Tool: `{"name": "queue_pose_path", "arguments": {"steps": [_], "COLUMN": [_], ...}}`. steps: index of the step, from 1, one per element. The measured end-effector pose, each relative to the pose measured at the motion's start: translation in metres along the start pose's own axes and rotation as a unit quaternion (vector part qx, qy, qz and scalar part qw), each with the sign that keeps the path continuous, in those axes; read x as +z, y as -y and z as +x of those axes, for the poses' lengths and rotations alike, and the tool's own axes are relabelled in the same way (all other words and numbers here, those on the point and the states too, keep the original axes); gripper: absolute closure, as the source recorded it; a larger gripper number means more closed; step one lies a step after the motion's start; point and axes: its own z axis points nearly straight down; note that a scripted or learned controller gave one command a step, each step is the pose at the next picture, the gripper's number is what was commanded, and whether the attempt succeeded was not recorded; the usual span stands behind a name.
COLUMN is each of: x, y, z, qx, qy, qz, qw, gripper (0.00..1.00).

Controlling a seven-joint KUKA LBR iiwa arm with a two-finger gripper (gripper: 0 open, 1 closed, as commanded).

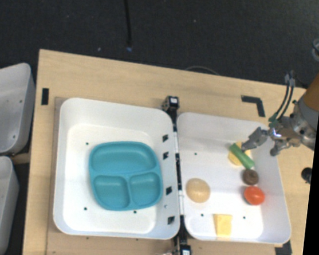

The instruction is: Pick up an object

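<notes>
My gripper (266,142) hangs over the far right part of the right bin (205,132), fingers spread apart with nothing between them. Just left and below it lies a green and yellow corn-like piece (241,155). A small brown round piece (250,177) rests below that, with a red tomato-like ball (254,195) under it. A beige bun-like round (198,190) sits near the bin's left side. A yellow cheese block (222,224) lies near the front wall.
The left bin (77,119) holds a teal divided tray (125,174). A black clip (170,103) sits at the far end of the divider between the bins. White panels (0,110) stand off the bench's left edge.
</notes>
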Motion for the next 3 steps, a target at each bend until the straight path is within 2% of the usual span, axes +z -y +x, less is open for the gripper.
{"name": "queue_pose_path", "arguments": {"steps": [1, 2, 3], "x": [-0.008, 0.034, 0.094], "y": [-0.002, 0.0, 0.001], "z": [0.001, -0.001, 0.005], "qx": [-0.002, 0.0, 0.001], "qy": [0.002, 0.002, 0.001], "qz": [-0.007, -0.005, -0.004], "qw": [1.0, 1.0, 1.0], "gripper": [0.0, 0.0, 0.0]}}
